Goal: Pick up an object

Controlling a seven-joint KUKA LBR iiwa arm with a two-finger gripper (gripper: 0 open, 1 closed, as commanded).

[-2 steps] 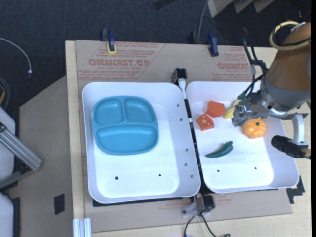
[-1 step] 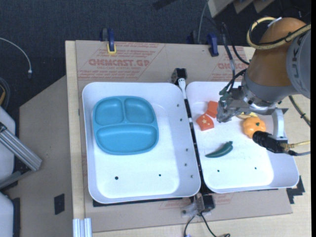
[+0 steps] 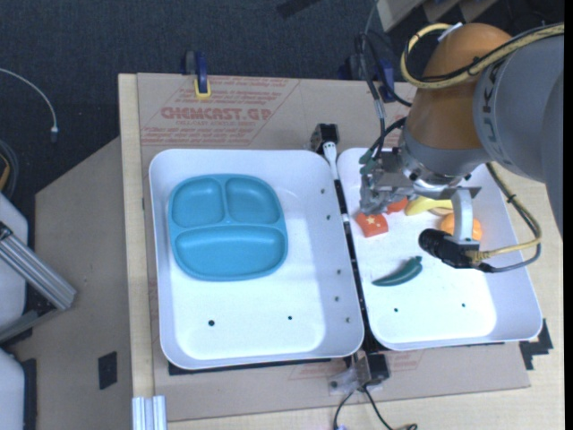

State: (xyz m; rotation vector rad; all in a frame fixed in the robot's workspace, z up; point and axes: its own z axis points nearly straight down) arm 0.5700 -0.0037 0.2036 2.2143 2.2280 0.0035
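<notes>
Grey KUKA arm with its orange band [image 3: 466, 97] looms largest, reaching into the right shallow white bin [image 3: 483, 325]; left of the gripper [image 3: 376, 206] sits a blue plastic divided plate [image 3: 228, 225]; just below it, a small red-orange block [image 3: 373, 224]; further below-right, a dark green pepper-shaped piece [image 3: 398, 272].

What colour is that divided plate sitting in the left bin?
The divided plate is light blue, seen plainly in the camera view against the white left bin.

Blue divided plate [image 3: 229, 225]; white bins [image 3: 179, 321]; orange-red block [image 3: 374, 225]; dark green pepper [image 3: 399, 273]; yellow banana [image 3: 428, 207].
</notes>
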